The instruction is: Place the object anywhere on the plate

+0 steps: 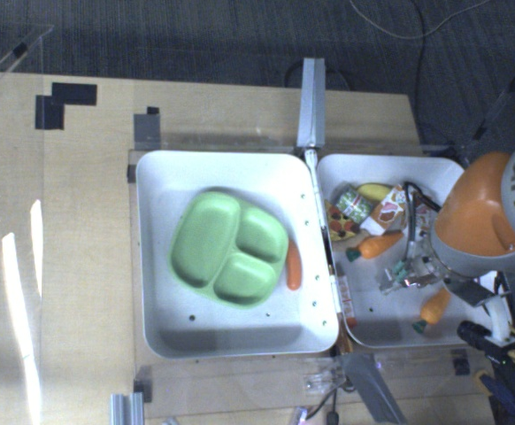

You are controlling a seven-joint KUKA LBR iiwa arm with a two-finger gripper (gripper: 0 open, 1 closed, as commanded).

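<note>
The green plate (228,248), a three-compartment dish, is lying in the middle of the left bin (156,326), and everything else is best placed against it. An orange carrot (293,267) is resting just off the plate's right edge, touching or nearly touching the rim but lying on the bin floor, so it is not counting as placed. Well to the right of the plate, past the divider, the right bin (364,330) is holding a heap of toy food: a second carrot (379,245), a yellow piece (374,189), a printed packet (355,207) and another orange item (434,307) nearer the front. The gripper (410,274) is hanging over that heap (presumably because the program is picking its object there), with nothing visibly between its fingers; whether they are parted or closed I cannot tell. The likely step in hand is a grasp, with transport to the plate not yet begun.
</note>
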